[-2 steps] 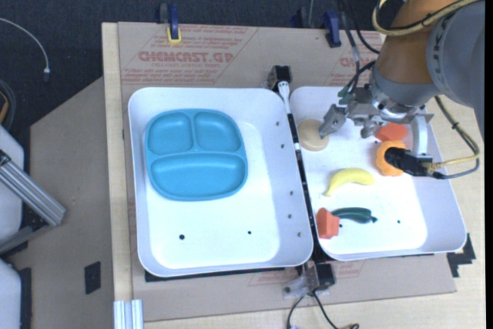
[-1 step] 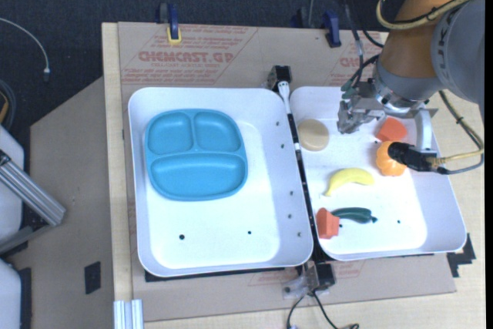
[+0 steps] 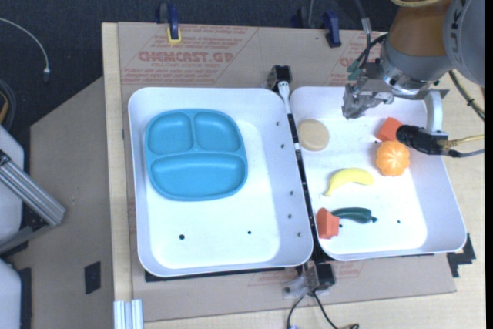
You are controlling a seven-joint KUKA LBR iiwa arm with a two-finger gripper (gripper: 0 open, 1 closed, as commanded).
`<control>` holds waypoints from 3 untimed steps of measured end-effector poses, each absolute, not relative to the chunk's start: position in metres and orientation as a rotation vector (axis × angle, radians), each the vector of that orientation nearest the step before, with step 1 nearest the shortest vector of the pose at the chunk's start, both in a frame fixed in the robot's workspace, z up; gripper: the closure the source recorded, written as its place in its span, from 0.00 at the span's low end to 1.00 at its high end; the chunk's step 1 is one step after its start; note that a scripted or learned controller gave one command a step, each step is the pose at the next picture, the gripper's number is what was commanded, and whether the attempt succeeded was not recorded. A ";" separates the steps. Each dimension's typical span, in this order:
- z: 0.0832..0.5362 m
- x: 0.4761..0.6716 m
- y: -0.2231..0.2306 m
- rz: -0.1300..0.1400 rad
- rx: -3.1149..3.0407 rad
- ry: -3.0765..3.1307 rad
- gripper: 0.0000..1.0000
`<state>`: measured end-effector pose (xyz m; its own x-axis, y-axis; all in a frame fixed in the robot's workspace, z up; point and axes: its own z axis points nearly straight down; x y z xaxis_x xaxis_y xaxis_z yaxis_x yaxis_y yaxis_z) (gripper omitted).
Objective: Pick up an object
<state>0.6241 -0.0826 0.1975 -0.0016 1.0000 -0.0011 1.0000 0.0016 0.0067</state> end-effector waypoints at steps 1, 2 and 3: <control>0.241 0.624 -0.084 0.006 2.216 2.217 1.00; 0.273 0.625 -0.085 0.005 2.217 2.218 1.00; 0.274 0.622 -0.025 0.002 2.216 2.230 1.00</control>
